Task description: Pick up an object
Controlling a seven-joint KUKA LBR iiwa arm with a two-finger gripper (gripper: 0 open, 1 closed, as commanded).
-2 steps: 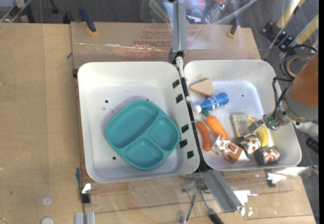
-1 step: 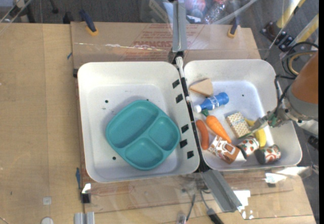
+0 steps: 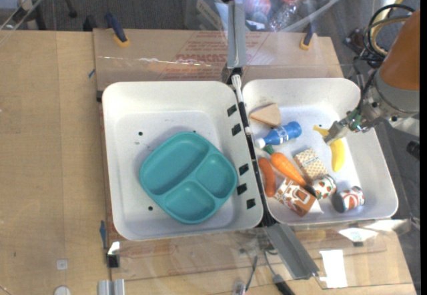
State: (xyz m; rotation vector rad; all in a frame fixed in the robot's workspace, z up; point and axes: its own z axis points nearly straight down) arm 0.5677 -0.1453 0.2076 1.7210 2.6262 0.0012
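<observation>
In the right bin (image 3: 373, 97), the tool (image 3: 341, 128), its grip state impossible to tell, hovers by the banana (image 3: 337, 153), likely light, smooth plastic best pinched across its narrow middle.

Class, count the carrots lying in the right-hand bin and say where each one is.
2. One carrot lies near the middle of the right bin; the other carrot lies beside it, against the divider. Other toys may hide more.
</observation>
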